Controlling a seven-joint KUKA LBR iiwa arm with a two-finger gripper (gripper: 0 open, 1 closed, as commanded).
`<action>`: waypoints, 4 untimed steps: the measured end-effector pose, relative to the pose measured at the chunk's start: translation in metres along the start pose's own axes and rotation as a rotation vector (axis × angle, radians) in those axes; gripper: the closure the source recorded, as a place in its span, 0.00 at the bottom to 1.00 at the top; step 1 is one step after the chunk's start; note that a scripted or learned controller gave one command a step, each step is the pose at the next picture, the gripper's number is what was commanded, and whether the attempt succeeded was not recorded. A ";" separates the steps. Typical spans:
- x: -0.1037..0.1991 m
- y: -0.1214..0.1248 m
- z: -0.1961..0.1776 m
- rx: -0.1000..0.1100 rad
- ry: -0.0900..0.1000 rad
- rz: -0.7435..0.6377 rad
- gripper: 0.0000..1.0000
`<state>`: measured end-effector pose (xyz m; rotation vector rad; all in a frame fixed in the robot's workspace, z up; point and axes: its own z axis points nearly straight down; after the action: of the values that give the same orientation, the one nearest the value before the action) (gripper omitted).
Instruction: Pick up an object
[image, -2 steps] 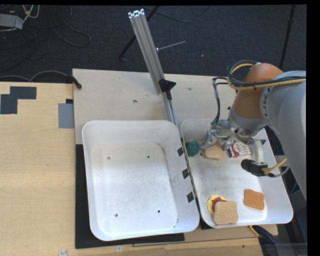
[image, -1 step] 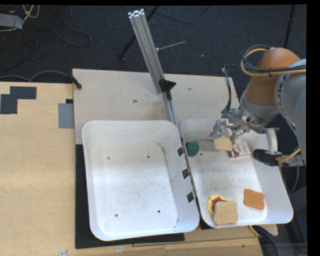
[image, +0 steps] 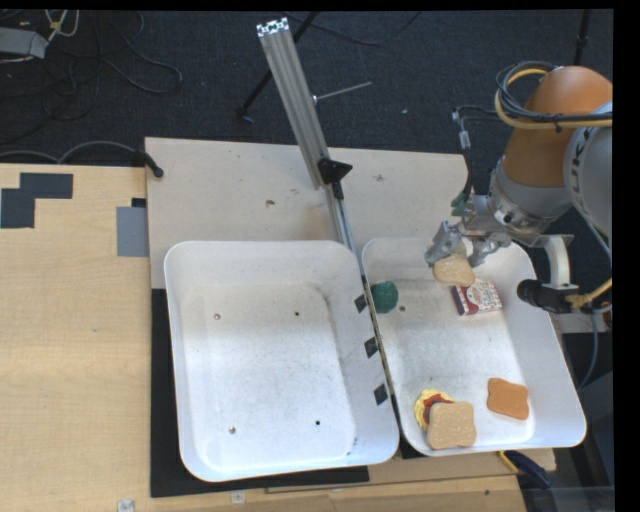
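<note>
Gripper (image: 458, 250) over the right bin (image: 560, 370), fingers closed on a tan bread slice (image: 453, 270). Red-and-white packet (image: 478, 297) just below-right (green ball (image: 384, 294) off left).

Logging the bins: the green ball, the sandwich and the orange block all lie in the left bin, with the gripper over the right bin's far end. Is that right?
Not quite. The camera view shows the green ball, the sandwich and the orange block in the right bin, not the left bin. The gripper is over the right bin's far end, as you say.
</note>
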<state>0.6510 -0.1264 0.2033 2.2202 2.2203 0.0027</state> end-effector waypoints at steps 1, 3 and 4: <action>-0.002 0.000 -0.029 0.001 0.000 0.000 1.00; 0.097 -0.022 -0.030 0.007 0.002 -0.003 1.00; 0.153 -0.041 -0.036 0.007 0.003 -0.004 1.00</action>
<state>0.6101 0.0263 0.2389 2.2203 2.2303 -0.0024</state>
